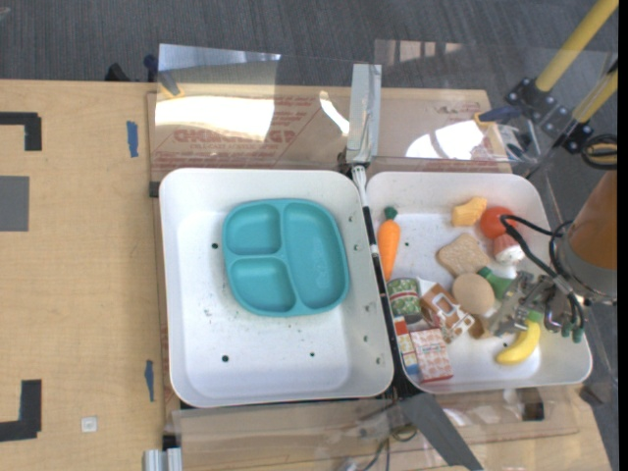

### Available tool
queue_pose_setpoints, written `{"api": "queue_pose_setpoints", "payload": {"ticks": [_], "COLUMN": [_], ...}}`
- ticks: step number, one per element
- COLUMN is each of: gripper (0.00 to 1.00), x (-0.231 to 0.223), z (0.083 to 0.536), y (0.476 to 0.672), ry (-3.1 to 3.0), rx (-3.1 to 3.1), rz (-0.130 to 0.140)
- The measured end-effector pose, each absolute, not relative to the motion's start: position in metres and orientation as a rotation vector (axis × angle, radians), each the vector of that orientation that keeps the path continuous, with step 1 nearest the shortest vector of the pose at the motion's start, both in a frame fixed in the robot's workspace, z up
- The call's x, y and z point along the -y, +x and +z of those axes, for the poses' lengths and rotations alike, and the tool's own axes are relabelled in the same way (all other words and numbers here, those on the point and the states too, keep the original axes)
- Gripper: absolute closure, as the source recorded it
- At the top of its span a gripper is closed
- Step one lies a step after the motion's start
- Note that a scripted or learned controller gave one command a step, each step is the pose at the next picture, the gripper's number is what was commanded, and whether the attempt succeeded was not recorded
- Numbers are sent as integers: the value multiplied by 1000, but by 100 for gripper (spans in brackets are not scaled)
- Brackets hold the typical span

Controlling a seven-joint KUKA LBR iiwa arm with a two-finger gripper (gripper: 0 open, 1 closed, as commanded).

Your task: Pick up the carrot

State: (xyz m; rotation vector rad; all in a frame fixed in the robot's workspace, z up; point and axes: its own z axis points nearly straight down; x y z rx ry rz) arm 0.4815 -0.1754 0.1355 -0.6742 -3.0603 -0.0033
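An orange plastic carrot with a green top (pixel 389 242) lies along the right white bin's (pixel 564 361) left wall; the end effector (pixel 535 307) hovers near that bin's right edge.

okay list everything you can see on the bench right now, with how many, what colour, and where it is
White bins: two, side by side on the bench.
Divided plate: one, teal, in the left bin.
Carrot: one, orange with green top, right bin, by its left wall.
Toy foods: several, mixed colours, right bin, among them a banana, yellow, near the front right corner, and a bread slice, tan, mid-bin.
Small cartons: about three, red, green and white, front left of the right bin.
Gripper: one, dark metal, low over the right bin's right side.
Arm: one, orange band at the view's right edge.
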Motion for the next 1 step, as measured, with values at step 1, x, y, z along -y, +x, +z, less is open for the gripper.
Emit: {"api": "queue_pose_setpoints", "payload": {"ticks": [1], "gripper": [100], "x": [164], "z": [238], "y": [483], "ry": [-773], "rx": [3058], "rz": [0]}}
